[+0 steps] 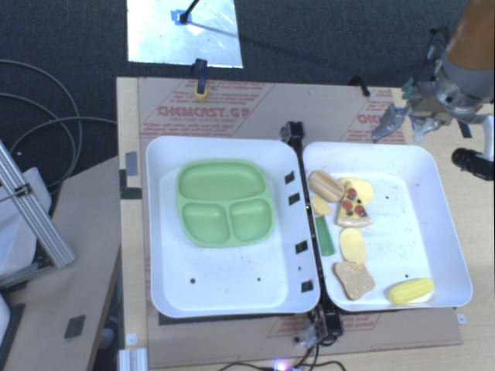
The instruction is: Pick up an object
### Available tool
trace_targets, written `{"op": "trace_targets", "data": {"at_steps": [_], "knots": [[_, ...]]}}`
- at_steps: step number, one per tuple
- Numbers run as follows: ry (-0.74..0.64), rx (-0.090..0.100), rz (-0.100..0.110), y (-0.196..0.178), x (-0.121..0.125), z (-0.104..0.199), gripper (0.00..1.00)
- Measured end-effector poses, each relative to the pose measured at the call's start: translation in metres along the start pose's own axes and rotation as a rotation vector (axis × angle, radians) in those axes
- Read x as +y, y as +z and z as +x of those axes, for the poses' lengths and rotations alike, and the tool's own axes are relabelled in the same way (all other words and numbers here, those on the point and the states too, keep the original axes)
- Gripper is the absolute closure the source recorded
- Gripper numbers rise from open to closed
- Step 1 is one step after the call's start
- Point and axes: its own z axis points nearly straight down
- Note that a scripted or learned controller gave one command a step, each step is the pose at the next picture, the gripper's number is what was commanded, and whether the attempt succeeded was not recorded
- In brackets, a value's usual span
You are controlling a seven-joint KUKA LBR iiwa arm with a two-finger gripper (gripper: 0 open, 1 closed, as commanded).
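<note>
The jaws (404, 122) stood spread and held nothing, hanging above the far rim of the right bin (445, 199). The toy food lay in that bin's left half: a hot dog (326, 185), a pizza slice (353, 207), a toast piece (354, 279) and a corn cob (410, 290). I judged this the approach step; next I needed to descend onto one piece.

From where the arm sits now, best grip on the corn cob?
Take the corn cob across its narrow middle, coming straight down from above. It lies flat and alone near the front wall of the right bin, long axis roughly left-right, with bare floor on both long sides for the fingers. The gripper hovers beyond the bin's far edge.
</note>
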Motion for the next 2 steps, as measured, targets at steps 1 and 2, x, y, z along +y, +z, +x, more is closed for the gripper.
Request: {"op": "trace_targets", "data": {"at_steps": [1, 2], "knots": [[0.008, 0.001, 0.012, 0.184, 0.005, -0.080, 0.00], [-0.004, 0.002, -0.001, 0.198, 0.024, -0.034, 0.00]]}}
